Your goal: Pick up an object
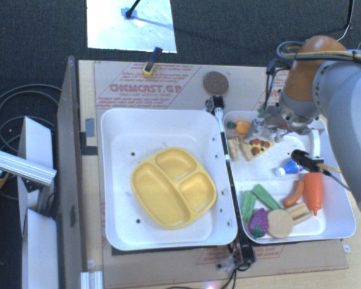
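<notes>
We see a yellow tray (172, 187) in the left bin (123, 131). The right bin (340, 218) holds toy food like a carrot (313, 191) and pizza slice (257, 149). The gripper (266, 127) hangs over the pizza, and we cannot tell how it is set.

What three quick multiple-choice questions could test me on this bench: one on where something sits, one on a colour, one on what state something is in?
1. Where is the yellow tray?
A. In the left bin
B. In the right bin
C. On the floor

2. What colour is the carrot?
A. Purple
B. Orange
C. Blue

3. How does the yellow tray sit?
A. Flipped upside down
B. Standing on its edge
C. Flat, hollows facing up

Answers:
1 A, it lies within the left bin, left of the divider.
2 B, it is orange, lying near the right bin edge.
3 C, its three hollows show from above.
</notes>
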Action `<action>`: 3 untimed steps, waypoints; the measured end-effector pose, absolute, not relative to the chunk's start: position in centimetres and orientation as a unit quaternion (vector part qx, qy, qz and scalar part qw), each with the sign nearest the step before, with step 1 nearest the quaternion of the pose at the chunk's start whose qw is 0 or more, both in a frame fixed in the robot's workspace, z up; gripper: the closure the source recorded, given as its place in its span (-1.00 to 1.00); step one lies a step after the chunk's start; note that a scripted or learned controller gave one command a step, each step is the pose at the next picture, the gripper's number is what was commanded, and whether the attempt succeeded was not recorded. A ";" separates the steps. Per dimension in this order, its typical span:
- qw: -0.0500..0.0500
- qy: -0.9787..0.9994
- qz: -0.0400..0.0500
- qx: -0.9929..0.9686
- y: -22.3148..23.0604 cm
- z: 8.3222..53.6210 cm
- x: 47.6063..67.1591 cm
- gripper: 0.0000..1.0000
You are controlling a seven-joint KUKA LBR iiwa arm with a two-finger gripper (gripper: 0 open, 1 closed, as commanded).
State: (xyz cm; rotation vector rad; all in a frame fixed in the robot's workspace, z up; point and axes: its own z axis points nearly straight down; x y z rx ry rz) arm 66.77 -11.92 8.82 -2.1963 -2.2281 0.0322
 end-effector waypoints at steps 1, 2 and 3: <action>-0.003 -0.707 -0.002 -0.707 -14.9 16.2 67.0 -1.00; -0.001 -0.708 -0.001 -0.707 -11.1 10.8 66.9 -1.00; -0.001 -0.706 0.000 -0.708 -16.1 8.4 64.0 -1.00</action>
